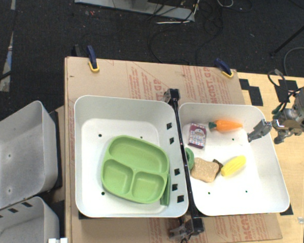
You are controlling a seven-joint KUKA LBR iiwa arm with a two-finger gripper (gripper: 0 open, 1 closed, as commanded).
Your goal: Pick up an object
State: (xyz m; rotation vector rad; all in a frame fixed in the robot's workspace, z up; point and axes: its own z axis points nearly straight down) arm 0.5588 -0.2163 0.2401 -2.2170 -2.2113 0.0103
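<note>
- Gripper (269,130): at the right bin's (270,198) right rim, fingers spread, holding nothing.
- Carrot (226,125): just left of the gripper, near the far wall.
- Packet (197,135), corn (233,166), bread (206,170): lying on the same bin's floor.
- Left bin (91,115): holds a green tray (134,169).

Bright even overhead light, soft shadows, slightly grainy

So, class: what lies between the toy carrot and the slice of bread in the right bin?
In the camera view, only bare white bin floor separates the carrot from the bread; the yellow corn sits right of that line.
</note>
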